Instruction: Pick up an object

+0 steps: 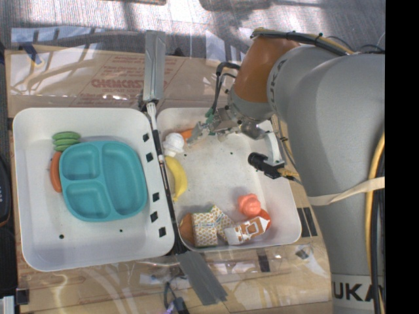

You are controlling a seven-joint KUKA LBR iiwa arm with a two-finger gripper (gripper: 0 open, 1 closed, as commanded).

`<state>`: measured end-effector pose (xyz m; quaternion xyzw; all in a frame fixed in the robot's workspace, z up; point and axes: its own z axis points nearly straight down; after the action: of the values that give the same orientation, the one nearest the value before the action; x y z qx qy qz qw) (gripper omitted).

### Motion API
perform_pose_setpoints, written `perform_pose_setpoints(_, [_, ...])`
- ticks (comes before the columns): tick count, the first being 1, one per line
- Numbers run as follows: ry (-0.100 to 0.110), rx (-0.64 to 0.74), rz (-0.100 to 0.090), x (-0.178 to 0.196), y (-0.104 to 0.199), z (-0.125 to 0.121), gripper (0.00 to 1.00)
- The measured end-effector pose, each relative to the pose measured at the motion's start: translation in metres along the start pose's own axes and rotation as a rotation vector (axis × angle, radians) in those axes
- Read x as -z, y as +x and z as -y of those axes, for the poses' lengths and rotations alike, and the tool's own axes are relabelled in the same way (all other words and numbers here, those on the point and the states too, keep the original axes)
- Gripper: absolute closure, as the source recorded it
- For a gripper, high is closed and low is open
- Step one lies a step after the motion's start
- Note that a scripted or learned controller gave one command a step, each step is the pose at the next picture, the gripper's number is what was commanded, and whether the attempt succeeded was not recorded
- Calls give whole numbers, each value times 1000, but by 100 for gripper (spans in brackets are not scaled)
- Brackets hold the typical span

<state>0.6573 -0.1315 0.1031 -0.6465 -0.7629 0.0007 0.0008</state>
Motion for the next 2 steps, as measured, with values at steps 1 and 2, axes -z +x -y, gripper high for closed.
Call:
perform_pose_setpoints(1, [-8, -26, 20, -5, 22, -1, 0])
perform_pose_setpoints(2, [-7, -195, 14, -7, 24, -3, 0])
